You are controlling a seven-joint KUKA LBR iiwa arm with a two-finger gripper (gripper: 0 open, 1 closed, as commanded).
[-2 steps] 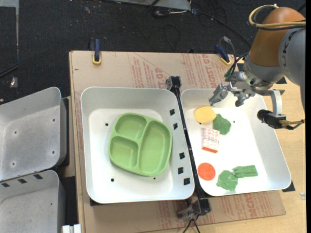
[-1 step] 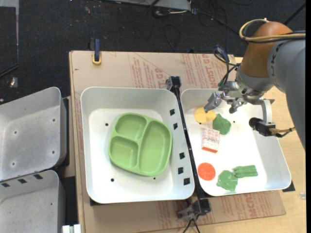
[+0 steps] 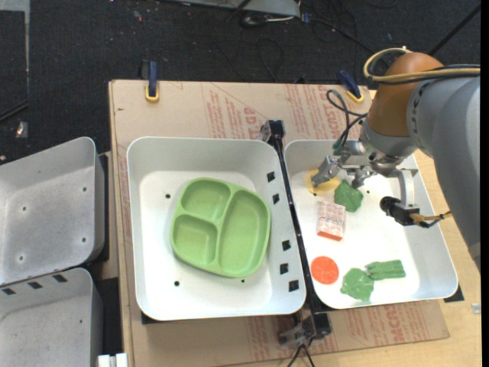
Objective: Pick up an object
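My gripper (image 3: 345,173) hangs over the far left part of the right bin (image 3: 428,243). Just below it lie a small yellow piece (image 3: 321,181) and a dark green lump (image 3: 350,197), both very close to the gripper's tip. Whether either one is touched cannot be made out. Further forward in the same bin are a white packet with a red end (image 3: 331,222), an orange disc (image 3: 325,269), a green leafy piece (image 3: 356,284) and a green block (image 3: 386,269).
The left bin (image 3: 153,167) holds a light green divided plate (image 3: 221,226). A black divider with clips (image 3: 287,205) runs between the bins. The arm's grey body and orange band (image 3: 397,90) fill the upper right; a cable end (image 3: 397,208) hangs over the right bin.
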